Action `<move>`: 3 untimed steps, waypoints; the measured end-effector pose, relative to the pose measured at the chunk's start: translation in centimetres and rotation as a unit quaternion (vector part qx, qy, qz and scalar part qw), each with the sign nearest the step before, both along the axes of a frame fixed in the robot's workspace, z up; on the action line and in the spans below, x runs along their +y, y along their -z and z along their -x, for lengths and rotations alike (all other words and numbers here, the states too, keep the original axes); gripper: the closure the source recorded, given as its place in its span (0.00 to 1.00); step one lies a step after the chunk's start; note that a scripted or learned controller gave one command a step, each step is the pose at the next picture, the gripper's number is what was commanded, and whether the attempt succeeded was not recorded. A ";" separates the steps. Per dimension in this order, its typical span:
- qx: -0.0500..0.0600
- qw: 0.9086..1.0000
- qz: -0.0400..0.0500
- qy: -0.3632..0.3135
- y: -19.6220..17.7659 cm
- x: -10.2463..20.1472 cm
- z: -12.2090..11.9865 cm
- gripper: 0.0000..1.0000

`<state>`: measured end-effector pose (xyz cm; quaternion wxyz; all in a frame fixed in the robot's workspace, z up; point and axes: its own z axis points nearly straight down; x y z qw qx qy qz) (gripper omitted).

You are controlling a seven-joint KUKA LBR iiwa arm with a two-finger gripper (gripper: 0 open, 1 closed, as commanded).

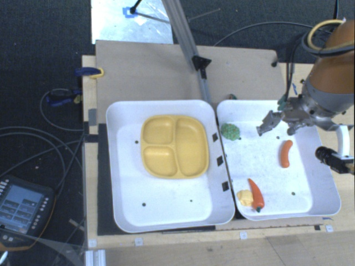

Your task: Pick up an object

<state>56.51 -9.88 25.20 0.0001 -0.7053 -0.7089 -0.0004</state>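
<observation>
- The two bins, left [125, 204] and right [310, 198], are seen to be of smooth white plastic with a slight sheen.
- The yellow divided plate [175, 147] is seen as smooth, matt plastic.
- The table [144, 71] is faced with flat, matt board of a cardboard-brown look.
- The broccoli [230, 131] is given a rough, knobbly green surface.
- The sausage [285, 153] and the carrot [255, 193] are seen as smooth, faintly glossy plastic.
- The hand [280, 123] is made of dull grey metal.
- The floor [44, 26] is covered by dark, rough-textured carpet.
</observation>
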 end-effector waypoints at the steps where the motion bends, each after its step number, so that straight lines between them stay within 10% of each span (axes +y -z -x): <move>1: 0.000 1.000 0.000 0.001 0.0 0.0 0.0 0.00; 3: 0.003 1.000 0.000 0.002 11.9 -0.1 0.6 0.00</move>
